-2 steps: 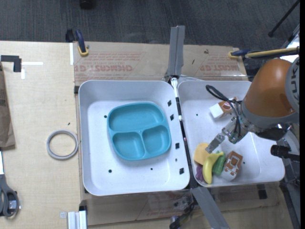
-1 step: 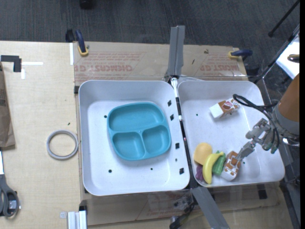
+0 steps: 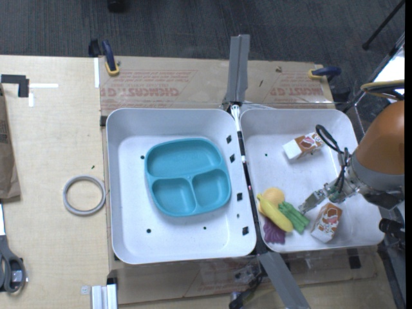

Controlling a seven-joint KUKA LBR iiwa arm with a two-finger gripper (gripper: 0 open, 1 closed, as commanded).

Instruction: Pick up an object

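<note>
The right bin [image 3: 257, 140] holds several toy foods. Near its back lies a white and red carton [image 3: 302, 145], and a second small carton [image 3: 327, 222] lies near the front right. At the front left a yellow banana [image 3: 273, 214], a green vegetable [image 3: 294, 216], a purple piece [image 3: 273, 235] and a yellow-orange fruit [image 3: 274, 196] are clustered together. My gripper [image 3: 317, 200] reaches in low from the right, between the green vegetable and the front carton and just above that carton. Nothing is visibly lifted.
The left bin [image 3: 122, 172] holds a blue divided plate [image 3: 188, 177]. On the bench to the left lie a grey tape ring [image 3: 84, 194] and scissors [image 3: 9, 272]. A grey divider post [image 3: 238, 69] stands between the bins at the back.
</note>
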